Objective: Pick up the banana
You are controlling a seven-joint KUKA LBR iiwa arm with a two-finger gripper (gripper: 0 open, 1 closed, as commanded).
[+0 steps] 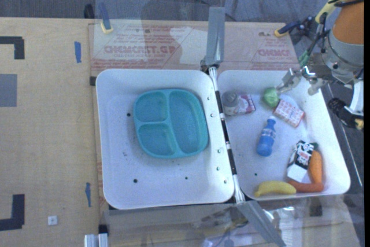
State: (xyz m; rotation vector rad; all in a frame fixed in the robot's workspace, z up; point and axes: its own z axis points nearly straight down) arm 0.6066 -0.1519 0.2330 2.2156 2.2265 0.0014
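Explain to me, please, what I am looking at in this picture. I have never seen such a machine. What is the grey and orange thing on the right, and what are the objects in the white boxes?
This is one camera fixed above a bench, looking down at a slant. The grey and orange thing is a robot arm reaching in from the right; its gripper hangs over the far edge of the right bin and holds nothing. The left bin holds a teal divided plate. The right bin holds the banana near its front edge, a carrot, a small carton, a blue bottle, a green ball, a pink packet and a small can.
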